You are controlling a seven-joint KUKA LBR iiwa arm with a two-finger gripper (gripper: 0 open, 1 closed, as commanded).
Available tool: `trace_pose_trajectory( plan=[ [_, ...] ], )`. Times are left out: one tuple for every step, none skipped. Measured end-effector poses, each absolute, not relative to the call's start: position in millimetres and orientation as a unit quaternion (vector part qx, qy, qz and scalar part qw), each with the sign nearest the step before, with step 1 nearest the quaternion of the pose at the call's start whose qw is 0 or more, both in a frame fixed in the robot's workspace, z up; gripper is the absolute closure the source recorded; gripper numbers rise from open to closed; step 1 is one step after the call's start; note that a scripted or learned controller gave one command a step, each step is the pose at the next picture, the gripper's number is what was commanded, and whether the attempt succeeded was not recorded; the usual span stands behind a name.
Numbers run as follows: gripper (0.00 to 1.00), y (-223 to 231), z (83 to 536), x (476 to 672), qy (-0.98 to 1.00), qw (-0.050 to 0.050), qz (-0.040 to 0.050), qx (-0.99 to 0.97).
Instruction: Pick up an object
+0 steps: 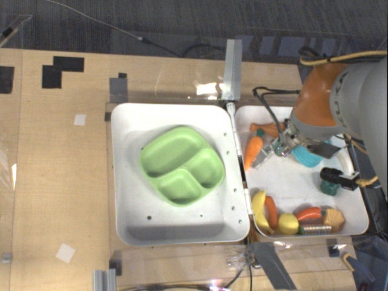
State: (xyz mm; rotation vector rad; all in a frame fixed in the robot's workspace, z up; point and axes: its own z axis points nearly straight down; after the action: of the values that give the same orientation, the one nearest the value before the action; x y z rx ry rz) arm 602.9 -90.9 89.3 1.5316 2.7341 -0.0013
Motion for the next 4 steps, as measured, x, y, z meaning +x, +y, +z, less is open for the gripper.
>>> trace_pose_trajectory(
  plan=[
    [0.00, -95.8, 90.8, 518.0, 0.852, 0.007, 0.0030, 0.523],
    [0.00, -94.6, 91.0, 493.9, 0.834, 0.011, 0.0049, 0.551],
    [1.00, -95.0, 103.8, 497.5, 0.835, 0.016, 0.0066, 0.550],
    [0.00, -95.0, 103.4, 497.1, 0.835, 0.016, 0.0064, 0.551]
  ],
)
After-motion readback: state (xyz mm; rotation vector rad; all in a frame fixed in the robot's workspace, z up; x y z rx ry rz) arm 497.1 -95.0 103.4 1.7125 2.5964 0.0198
